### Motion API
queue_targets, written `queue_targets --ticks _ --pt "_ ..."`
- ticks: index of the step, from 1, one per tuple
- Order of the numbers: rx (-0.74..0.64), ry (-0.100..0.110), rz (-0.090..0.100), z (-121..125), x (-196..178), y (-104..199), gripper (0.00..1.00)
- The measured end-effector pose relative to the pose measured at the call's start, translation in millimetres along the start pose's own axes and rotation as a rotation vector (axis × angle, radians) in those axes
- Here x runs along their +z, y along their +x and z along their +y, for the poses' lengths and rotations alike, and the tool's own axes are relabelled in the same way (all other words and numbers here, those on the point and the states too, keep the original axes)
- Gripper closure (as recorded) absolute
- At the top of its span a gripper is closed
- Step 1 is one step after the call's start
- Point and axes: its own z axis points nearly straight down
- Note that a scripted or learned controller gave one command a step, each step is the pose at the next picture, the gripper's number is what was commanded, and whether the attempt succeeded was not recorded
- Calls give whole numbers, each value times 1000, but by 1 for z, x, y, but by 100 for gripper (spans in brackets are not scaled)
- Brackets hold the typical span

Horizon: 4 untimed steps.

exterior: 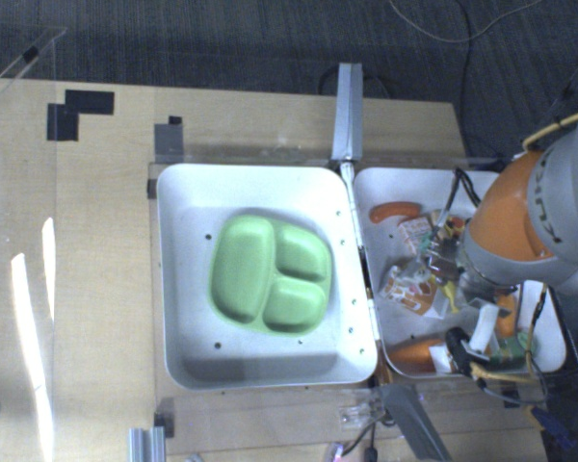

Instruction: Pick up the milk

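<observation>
Milk hard to make out, arm (535, 210) covering right bin (368, 192)

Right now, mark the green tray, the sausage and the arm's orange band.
green tray (270, 274): camera view, on the ridge where its three compartments meet.
sausage (396, 211): camera view, middle of its length, top of the right bin.
orange band (509, 218): camera view, on its broad lit face.

The arm (544, 210) hangs over the right bin (366, 205), covering much of it. Left of the hand (441, 258), packets (409, 287) and a sausage (395, 211) crowd the floor; beyond them the left bin (183, 354) has bare rim around a green tray (270, 272).
</observation>
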Motion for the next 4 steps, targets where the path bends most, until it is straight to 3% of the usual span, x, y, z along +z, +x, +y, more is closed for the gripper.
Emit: queue_targets --ticks 1,2,3,4 --pt "290 3 9 -6 0 4 0" --pt "280 -6 12 -2 -12 7 100" --pt "606 42 -30 29 -74 42 100" --pt "981 35 -36 -9 -139 67 100"
